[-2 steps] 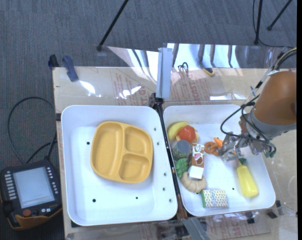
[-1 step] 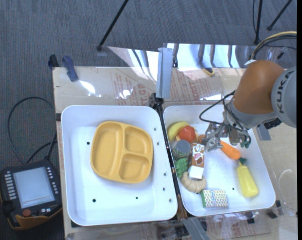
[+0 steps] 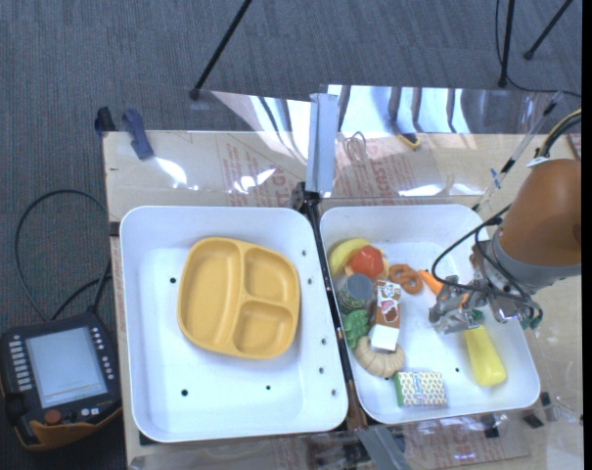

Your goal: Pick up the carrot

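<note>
The gripper hangs over the right bin, near its right edge. The carrot lies just beside it, near the bin's middle. Nothing is picked up yet. Next, move over the carrot and lower.
</note>
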Motion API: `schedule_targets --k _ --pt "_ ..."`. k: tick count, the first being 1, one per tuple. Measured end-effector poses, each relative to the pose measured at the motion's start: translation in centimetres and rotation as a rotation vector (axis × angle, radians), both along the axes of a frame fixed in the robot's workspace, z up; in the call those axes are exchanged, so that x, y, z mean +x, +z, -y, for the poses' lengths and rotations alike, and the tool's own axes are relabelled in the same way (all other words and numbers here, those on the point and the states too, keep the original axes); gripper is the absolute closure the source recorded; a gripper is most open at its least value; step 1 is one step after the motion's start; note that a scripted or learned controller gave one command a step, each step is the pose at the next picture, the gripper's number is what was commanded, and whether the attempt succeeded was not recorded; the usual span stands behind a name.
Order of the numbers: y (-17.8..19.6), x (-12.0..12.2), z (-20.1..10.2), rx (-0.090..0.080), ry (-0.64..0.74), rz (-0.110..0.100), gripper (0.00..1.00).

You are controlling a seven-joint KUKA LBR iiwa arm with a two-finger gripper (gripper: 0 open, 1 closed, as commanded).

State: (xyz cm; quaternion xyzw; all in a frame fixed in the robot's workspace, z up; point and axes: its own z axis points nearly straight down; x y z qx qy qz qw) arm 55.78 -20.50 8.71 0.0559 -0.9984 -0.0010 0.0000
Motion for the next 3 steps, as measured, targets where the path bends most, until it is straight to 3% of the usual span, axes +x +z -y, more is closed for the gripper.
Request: schedule_targets --k 1,2,3 --pt "7.2 2.8 -2.8 -0.001 -0.317 0.004 1.0" --pt "-0.1 -2.9 -0.6 0.001 -0.273 -0.004 1.0" --pt "-0.1 -3.8 -5.0 0.001 -0.147 -0.002 1.0"
